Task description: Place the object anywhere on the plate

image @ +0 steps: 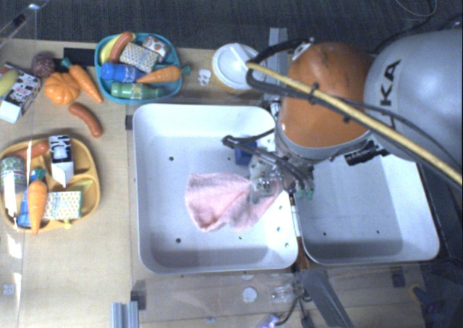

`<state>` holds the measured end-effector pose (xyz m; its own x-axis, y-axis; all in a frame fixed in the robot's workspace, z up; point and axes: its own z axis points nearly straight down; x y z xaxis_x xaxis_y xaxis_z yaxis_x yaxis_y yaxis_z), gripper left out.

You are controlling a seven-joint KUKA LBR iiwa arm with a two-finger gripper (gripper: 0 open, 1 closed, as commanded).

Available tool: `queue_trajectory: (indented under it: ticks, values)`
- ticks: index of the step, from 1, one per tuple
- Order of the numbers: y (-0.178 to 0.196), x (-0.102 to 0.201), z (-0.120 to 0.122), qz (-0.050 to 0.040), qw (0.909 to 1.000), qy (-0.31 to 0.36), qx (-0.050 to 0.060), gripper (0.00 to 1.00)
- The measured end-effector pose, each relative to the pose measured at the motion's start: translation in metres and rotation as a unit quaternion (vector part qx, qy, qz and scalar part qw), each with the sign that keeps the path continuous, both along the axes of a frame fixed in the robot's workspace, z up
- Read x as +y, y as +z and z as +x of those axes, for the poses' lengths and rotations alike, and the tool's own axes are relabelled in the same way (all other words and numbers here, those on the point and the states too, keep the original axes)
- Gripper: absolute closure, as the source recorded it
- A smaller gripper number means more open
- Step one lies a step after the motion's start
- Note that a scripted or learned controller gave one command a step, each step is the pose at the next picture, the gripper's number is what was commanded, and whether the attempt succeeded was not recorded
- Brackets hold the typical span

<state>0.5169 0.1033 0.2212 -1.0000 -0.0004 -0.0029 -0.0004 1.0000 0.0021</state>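
Far left of the fingers: yellow tray (87, 174) on the bench (112, 261) with toy food, a carrot (36, 203) and small boxes in it. Above that, loose carrots, a pumpkin (61, 87) and a sausage (86, 119). Blue bowl (173, 87), up and left of the fingers, is packed with more toy food. A yellow-white cup (230, 66) sits well above them.

Left bin (166, 247): pink cloth (221, 202) lies crumpled mid-floor; its right edge runs up to the gripper (266, 187) and looks bunched at the fingertips. Contact looks likely, but a real pinch can't be confirmed, and the finger opening can't be made out since the wrist hides it.

Arm (325, 102) hangs over the wall between the bins. Right bin (376, 247) sits right of the fingers.
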Motion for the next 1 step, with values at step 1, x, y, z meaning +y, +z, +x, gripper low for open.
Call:
queue_trajectory:
  ticks: [1]
  values:
    - [0.0001,-0.0001,0.0001,0.0,1.0,0.0,0.0,0.0]
